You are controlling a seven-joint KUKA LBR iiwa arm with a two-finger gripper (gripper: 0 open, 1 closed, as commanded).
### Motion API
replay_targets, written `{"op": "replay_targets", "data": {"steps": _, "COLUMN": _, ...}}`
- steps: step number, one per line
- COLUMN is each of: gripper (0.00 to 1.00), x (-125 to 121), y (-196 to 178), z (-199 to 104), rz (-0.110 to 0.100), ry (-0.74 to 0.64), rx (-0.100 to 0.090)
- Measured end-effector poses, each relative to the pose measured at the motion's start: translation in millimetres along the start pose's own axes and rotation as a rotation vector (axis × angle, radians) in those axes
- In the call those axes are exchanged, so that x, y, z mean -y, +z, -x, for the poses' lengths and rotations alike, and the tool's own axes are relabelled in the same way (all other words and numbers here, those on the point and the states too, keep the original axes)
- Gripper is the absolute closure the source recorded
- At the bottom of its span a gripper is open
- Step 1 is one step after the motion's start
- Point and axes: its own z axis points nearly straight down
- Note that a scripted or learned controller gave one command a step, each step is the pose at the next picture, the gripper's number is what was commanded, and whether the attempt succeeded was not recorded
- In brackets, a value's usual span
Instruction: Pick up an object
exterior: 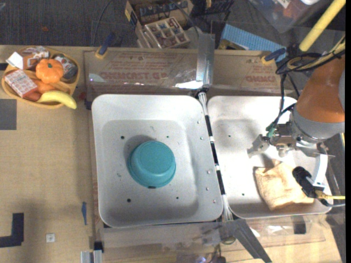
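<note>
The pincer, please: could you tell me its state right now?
Pincer: cannot be told; it sits above the right bin, beside the tan object.

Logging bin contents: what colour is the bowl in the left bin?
Teal; the bowl shows clearly in the camera view.

Wooden bench (44,174), two white bins (109,114), fruit basket (11,84)
</note>
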Motion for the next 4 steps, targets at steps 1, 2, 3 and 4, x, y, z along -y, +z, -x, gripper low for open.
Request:
{"op": "replay_targets", "data": {"steps": 1, "gripper": 0.00, "x": 0.0, "y": -0.1, "z": 0.3, "rz": 0.000, "ry": 0.001, "rx": 0.000}}
{"op": "replay_targets", "data": {"steps": 2, "gripper": 0.00, "x": 25.9, "y": 71.3, "z": 18.9, "rz": 0.010, "ry": -0.024, "rx": 0.001}}
{"op": "replay_targets", "data": {"steps": 3, "gripper": 1.00, "x": 25.1, "y": 60.1, "z": 22.4, "rz": 0.016, "ry": -0.018, "rx": 0.005}}
{"op": "replay_targets", "data": {"steps": 4, "gripper": 0.00, "x": 25.1, "y": 60.1, "z": 22.3, "rz": 0.016, "ry": -0.019, "rx": 0.005}}
